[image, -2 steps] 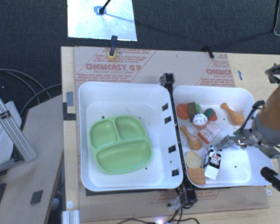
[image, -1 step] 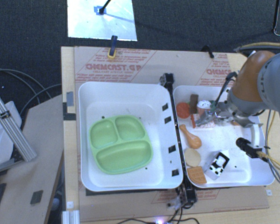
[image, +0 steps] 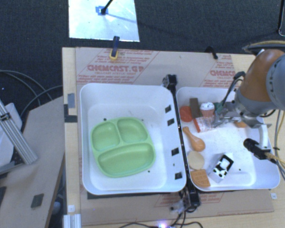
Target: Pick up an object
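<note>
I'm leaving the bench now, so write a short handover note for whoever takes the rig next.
Gripper: low in the right white bin, beside the small white cup with a red band; fingers too small to read.
Right bin also holds a red round piece, tan wooden spoon, round beige disc, orange cracker-like square and black-and-white block.
Left white bin holds a green divided tray.
Done: nothing visibly lifted.
Left: grasp and raise one object.

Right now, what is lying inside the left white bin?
Inside the left white bin lies a green divided tray with three compartments, nothing in them. Whatever is beneath the tray is covered.
</note>
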Controlling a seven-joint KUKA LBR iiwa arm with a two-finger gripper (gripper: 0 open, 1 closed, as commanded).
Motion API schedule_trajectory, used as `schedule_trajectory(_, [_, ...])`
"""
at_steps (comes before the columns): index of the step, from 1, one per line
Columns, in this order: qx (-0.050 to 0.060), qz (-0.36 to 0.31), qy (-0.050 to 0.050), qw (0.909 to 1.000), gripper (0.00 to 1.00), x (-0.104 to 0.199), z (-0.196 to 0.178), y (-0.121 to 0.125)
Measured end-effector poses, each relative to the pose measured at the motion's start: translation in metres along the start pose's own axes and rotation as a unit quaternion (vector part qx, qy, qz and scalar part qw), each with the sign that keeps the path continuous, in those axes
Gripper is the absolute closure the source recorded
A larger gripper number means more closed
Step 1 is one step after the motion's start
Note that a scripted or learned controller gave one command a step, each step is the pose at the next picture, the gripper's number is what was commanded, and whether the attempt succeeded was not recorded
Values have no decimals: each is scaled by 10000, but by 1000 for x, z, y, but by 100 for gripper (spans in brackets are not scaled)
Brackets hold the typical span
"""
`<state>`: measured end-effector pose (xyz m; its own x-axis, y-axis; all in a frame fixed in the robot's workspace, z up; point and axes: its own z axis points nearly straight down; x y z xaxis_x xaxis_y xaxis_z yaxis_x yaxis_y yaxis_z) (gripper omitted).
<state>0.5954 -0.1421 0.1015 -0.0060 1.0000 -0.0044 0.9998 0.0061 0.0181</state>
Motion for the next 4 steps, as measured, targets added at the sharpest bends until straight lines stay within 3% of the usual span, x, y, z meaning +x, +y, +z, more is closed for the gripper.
schedule_trajectory(1, [114,14,35,9999,100,38,18,-47])
schedule_trajectory(2, [-6,4,-9,10000,100,5,-101,20])
schedule_trajectory(3, [131,43,33,9999,100,-4,-21,-52])
schedule_trajectory(4, [77,-38,52,9999,100,106,-88,-107])
